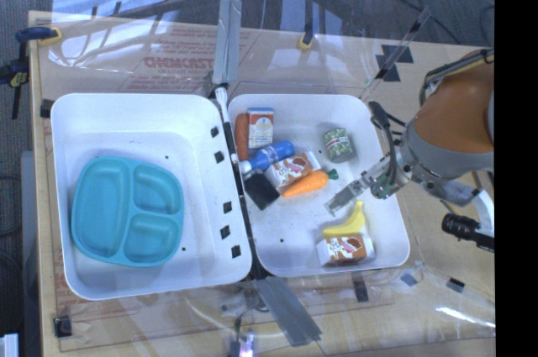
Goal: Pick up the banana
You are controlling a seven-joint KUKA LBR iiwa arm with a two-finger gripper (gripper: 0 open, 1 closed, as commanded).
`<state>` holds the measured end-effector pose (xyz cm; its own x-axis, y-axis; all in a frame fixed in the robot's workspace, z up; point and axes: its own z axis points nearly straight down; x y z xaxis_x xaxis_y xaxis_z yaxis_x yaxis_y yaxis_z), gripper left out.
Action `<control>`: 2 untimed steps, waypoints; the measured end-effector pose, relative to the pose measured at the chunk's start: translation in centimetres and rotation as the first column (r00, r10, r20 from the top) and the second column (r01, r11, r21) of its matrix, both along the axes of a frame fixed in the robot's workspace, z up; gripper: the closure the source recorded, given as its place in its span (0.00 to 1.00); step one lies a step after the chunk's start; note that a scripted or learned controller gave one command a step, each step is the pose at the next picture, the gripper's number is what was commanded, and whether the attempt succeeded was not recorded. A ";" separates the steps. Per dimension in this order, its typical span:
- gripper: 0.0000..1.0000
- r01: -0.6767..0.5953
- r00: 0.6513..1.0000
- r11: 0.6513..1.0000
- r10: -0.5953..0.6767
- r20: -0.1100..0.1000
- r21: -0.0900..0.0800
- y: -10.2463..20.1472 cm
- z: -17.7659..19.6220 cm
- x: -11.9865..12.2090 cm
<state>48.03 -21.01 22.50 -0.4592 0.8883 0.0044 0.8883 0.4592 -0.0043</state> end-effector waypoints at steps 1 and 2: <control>0.00 0.074 0.997 0.997 -0.074 0.001 -0.002 -0.1 0.0 4.3; 0.00 0.192 0.981 0.981 -0.192 -0.002 -0.001 1.7 -4.0 5.2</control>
